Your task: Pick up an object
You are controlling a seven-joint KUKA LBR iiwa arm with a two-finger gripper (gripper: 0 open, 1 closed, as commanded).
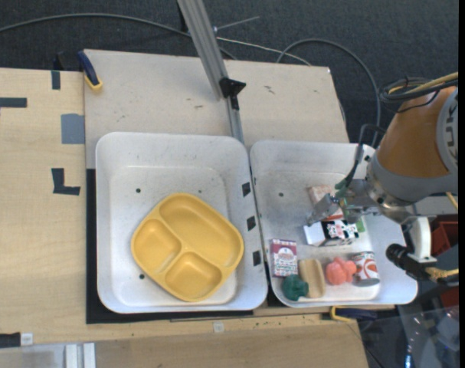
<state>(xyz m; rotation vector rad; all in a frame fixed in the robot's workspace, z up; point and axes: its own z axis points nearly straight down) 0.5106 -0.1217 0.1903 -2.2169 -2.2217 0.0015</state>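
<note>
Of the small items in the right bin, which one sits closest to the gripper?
The black-and-white carton, directly under the gripper. The red box, green toy and can lie farther off, along the bin's near edge.

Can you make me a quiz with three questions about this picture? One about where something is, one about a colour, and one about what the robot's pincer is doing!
1. Where is the divided plate?
A. in the left bin
B. in the right bin
C. on the wooden bench

2. What colour is that plate?
A. blue
B. yellow
C. red

3. Where is the pincer now?
A. over the plate
B. outside both bins
C. low in the right bin, by the small white box

Answers:
1 A, it lies inside the left bin.
2 B, it is yellow all over.
3 C, it reaches down among the small things on the right.
</note>
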